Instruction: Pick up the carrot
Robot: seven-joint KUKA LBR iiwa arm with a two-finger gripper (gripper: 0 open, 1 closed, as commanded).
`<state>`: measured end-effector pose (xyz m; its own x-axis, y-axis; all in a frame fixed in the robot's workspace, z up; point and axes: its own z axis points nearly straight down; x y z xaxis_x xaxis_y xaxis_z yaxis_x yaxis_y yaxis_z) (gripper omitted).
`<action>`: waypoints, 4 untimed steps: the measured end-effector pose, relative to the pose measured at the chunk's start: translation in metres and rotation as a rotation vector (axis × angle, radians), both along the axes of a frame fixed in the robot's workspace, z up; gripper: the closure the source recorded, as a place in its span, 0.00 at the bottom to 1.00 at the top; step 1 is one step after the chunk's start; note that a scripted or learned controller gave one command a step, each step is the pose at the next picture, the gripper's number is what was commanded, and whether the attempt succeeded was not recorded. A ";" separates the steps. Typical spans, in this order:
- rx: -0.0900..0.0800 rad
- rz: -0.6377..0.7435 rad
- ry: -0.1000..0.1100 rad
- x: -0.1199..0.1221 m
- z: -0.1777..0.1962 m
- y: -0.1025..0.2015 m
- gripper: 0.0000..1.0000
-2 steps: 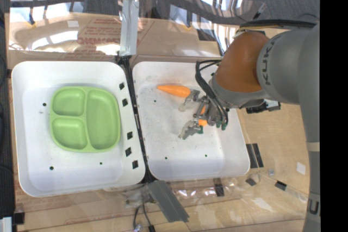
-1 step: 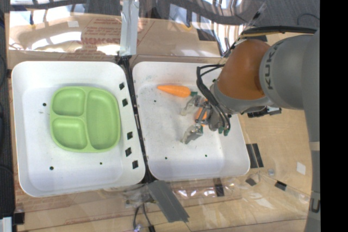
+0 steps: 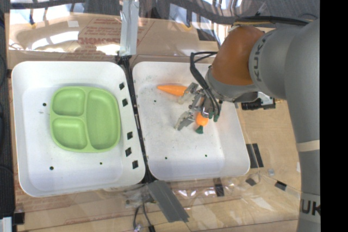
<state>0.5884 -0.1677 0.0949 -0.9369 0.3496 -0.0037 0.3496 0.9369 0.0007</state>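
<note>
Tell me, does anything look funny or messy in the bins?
Nothing looks spilled or broken. A carrot lies flat in the right bin, with the gripper next to it. A small orange piece sits there too. The green plate sits neatly.

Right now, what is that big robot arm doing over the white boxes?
The grey arm with the orange band reaches in from the right, and its two-finger gripper hangs over the right white bin. An orange carrot lies on the bin floor just beside it. A second small orange piece with a green end sits by the fingers. A green divided plate rests in the left white bin.
</note>
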 end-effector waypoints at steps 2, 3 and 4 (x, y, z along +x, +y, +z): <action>0.000 0.089 -0.007 0.033 0.093 0.055 1.00; 0.001 0.042 0.003 -0.030 0.098 0.083 1.00; 0.001 0.247 0.007 -0.033 0.057 0.036 1.00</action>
